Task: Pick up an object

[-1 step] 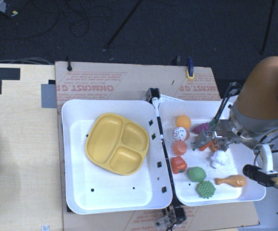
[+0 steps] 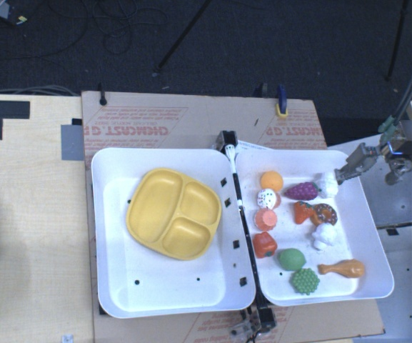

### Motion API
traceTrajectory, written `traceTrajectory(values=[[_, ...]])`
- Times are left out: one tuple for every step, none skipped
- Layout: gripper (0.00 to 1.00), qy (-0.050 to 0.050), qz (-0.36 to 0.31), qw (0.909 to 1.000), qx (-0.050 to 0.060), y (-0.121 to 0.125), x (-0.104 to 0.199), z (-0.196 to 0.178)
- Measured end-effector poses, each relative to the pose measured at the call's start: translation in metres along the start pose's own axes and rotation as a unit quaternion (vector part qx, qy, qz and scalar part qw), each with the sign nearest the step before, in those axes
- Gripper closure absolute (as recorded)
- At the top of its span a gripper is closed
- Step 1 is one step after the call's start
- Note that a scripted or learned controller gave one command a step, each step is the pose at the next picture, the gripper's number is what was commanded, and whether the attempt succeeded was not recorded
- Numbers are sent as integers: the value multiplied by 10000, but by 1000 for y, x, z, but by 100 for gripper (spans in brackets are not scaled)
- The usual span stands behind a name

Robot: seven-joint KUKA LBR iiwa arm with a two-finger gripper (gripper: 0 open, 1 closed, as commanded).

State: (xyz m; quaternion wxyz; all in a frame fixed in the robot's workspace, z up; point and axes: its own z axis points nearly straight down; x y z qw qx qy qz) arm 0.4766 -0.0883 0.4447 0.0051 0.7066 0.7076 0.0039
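The right white bin [image 2: 377, 263] holds several toy foods: an orange ball [image 2: 271, 181], purple grapes [image 2: 302, 190], a speckled white egg [image 2: 266, 199], a pink round piece [image 2: 265, 219], a red piece [image 2: 264, 244], a green ball [image 2: 290, 258], a bumpy green piece [image 2: 305, 281] and a brown drumstick [image 2: 343, 268]. My gripper [image 2: 347, 168] comes in from the right over the bin's far right rim. Its tip is just beside a small white object [image 2: 328, 184]. Nothing shows held in it.
The left white bin [image 2: 113, 277] holds a yellow divided plate [image 2: 173, 213]. Also in the right bin are a red strawberry-like piece [image 2: 303, 211], a brown patterned piece [image 2: 325, 214] and a white lump [image 2: 325, 236]. Cardboard [image 2: 163, 123] lies under both bins.
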Motion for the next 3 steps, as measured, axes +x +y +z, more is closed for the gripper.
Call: traceTrajectory(values=[[100,2,-14,10000,98,2,1,0],[100,15,-9,9999,119,-2,47,76],[100,13,-28,10000,88,0,118,72]])
